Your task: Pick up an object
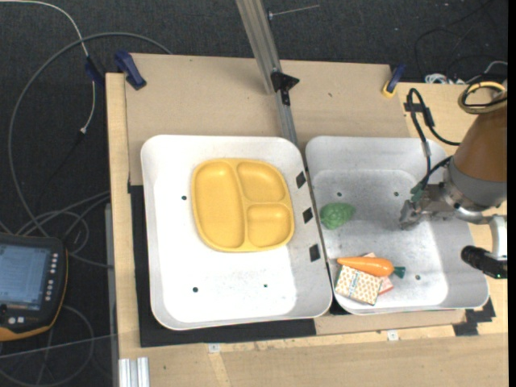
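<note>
Camera view: gripper (pixel 413 213) sitting low over right bin (pixel 419 160), near its right side; finger state impossible to tell, nothing visibly held. Green object (pixel 337 214), carrot (pixel 367 265) and patterned packet (pixel 359 285) all lying on bin floor, apart from gripper. Yellow tray (pixel 241 204) resting in left bin (pixel 165 240). Judging pick not yet made; grasp and lift remaining.
</note>
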